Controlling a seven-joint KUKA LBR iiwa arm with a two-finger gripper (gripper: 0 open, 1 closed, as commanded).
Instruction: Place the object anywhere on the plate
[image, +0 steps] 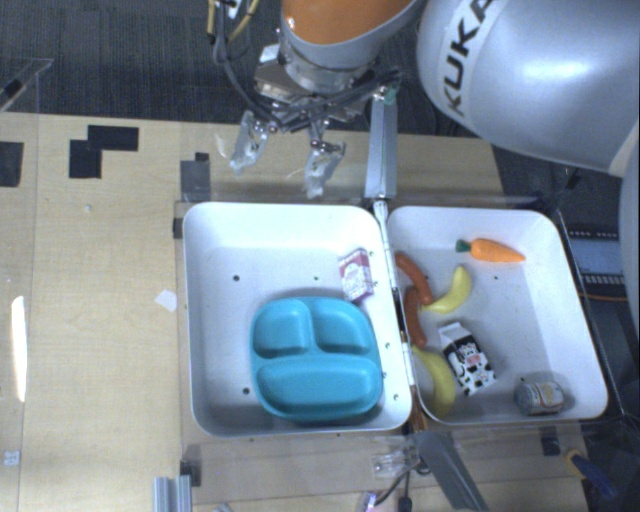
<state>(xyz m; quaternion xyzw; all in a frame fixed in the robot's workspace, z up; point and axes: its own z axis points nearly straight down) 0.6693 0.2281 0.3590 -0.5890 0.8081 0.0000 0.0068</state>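
End effector above left bin's far rim, fingers apart, nothing between them.
Plate lies bare in left bin; likeliest object, packet, sits just beyond it. Judgement: descend squarely over packet, clear of divider.

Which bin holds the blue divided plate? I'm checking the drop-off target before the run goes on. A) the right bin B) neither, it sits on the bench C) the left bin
C: the blue divided plate lies in the left bin, while the carrot and bananas lie in the right bin.
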